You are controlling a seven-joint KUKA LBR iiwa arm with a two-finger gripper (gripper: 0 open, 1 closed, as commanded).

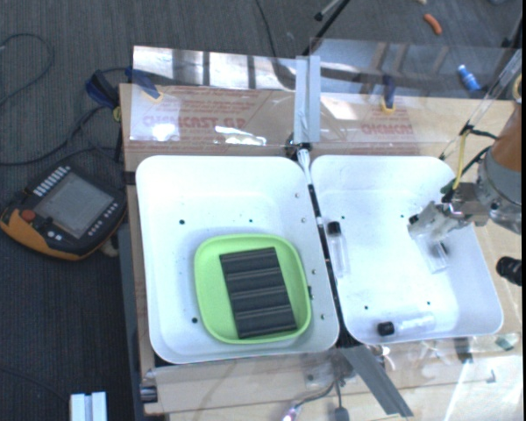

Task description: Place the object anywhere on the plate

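Camera view: the gripper (434, 226) hangs over the right bin (368, 191), and whether it is wide or narrow I cannot tell. Far to its left, in the left bin (167, 200), the green plate (209, 261) carries a dark ridged block (259, 292) lying flat across its middle.

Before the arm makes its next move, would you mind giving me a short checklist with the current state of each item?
1. Green plate sits flat in the left bin: ok.
2. Dark ridged block rests on the plate: ok.
3. Gripper is over the right bin, away from the plate: ok.
4. Gripper holds something: cannot tell.
5. Small black-capped items lie in the right bin, apart from the gripper: ok.
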